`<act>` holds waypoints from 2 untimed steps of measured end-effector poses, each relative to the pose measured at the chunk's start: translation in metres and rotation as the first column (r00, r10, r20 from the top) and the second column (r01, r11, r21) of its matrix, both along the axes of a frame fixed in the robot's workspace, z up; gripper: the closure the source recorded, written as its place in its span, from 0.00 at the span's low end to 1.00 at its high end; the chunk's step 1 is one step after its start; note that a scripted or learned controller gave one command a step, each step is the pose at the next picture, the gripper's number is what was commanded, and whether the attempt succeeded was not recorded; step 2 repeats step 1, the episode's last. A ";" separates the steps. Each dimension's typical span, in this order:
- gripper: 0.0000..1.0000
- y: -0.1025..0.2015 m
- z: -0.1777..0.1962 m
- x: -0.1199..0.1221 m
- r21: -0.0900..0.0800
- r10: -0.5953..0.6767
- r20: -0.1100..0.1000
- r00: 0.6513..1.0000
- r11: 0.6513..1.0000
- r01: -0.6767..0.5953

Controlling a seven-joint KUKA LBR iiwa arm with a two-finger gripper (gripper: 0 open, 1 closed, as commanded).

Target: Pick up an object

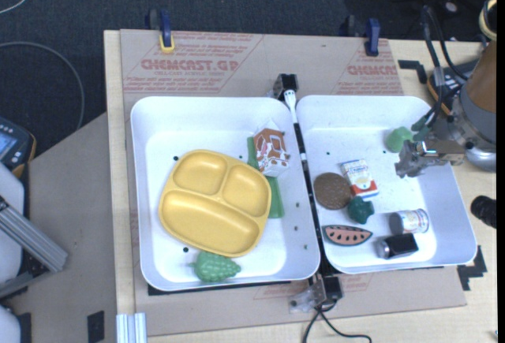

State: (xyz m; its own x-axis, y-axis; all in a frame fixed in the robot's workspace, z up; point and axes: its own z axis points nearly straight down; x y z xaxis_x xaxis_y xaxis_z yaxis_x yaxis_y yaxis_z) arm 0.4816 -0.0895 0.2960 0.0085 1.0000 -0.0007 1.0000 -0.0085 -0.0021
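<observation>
1. Task names no particular object; candidates lie in both bins. Right bin: light green lump near the far right side, just left of the gripper.
2. Gripper sits over the right bin's right side, low, beside the green lump. Cannot tell how it is set from this angle; nothing visibly held.
3. Centre of the right bin: small red-and-white carton, print too small to read. Touching its left side, a brown round disc. Just below the carton, a dark green lump.
4. Near edge of the right bin: watermelon slice toy, red with dark seeds and a green rind. To its right, a black block, and above that a small silver can on its side.
5. Left bin: yellow divided tray, three compartments, tilted across the middle. Brown-and-white carton at its upper right, over a flat green piece. Green bumpy toy at the near edge.
6. Table is covered with brown board printed "CHEMCAST G P" in red, repeated partly at right. Blue clamps hold the far edge.
7. Arm enters from the right, orange band visible.
</observation>
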 end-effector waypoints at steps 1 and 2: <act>1.00 -0.050 -0.051 -0.004 0.001 0.003 -0.004 1.000 1.000 -0.003; 1.00 -0.050 -0.051 -0.004 0.001 0.003 -0.004 1.000 1.000 -0.003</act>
